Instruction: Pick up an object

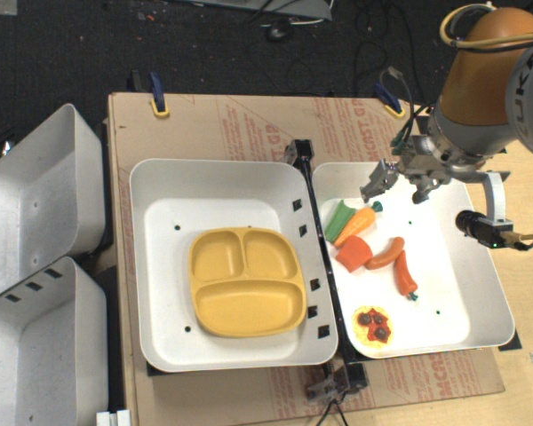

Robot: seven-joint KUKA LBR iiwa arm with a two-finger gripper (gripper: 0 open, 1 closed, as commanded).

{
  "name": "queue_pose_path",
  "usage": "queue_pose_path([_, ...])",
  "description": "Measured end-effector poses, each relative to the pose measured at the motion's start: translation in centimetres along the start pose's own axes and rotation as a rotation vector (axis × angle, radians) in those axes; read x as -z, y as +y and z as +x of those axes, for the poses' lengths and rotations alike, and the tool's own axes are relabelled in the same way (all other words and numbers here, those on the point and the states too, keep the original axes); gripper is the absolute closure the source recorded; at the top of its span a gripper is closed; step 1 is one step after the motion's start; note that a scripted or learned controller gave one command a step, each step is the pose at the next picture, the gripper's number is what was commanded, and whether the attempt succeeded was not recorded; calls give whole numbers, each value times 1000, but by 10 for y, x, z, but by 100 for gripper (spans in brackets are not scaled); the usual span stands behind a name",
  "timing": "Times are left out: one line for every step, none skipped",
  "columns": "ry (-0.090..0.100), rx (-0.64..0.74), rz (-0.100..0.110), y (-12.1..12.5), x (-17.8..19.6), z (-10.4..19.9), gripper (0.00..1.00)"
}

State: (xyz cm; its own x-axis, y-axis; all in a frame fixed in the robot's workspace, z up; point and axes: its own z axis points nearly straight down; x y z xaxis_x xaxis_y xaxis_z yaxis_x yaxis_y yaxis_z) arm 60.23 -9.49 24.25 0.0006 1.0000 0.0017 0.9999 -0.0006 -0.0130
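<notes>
So the stuff to grab is all in the right bin (480,313): a little cluster of toy food sitting toward its left wall. There's a carrot (359,222) lying with its long axis on a diagonal, fat end lower left and narrow end pointing up-right toward the gripper. Right beside it, touching, is a green piece (339,217) on roughly the same slant. Just below those is an orange-red wedge (354,253). Next to that, two red sausage-ish things: one (385,254) running diagonally, and a chili-looking one (406,276) running more up-and-down, tip toward the bottom. Nearer the front edge there's a small yellow disc with dark red bits on it (373,324); too small to say what it is.

The gripper (398,183) hangs over the back of that bin, just above-right of the carrot's tip. Fingers look spread, with one prong angled down-left and the other to the right, nothing between them. The arm (489,78) comes in from the upper right, and its upper part is cut off by the frame edge.

The left bin (151,238) has a yellow divided tray (247,282).
</notes>
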Motion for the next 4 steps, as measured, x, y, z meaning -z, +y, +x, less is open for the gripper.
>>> queue_pose_path([-2,2,-13,2,7,0,0])
queue_pose_path([-1,2,-7,2,-39,7,0])
queue_pose_path([-1,-1,-8,4,-84,3,0])
queue_pose_path([-1,-1,-8,7,-128,1,0])
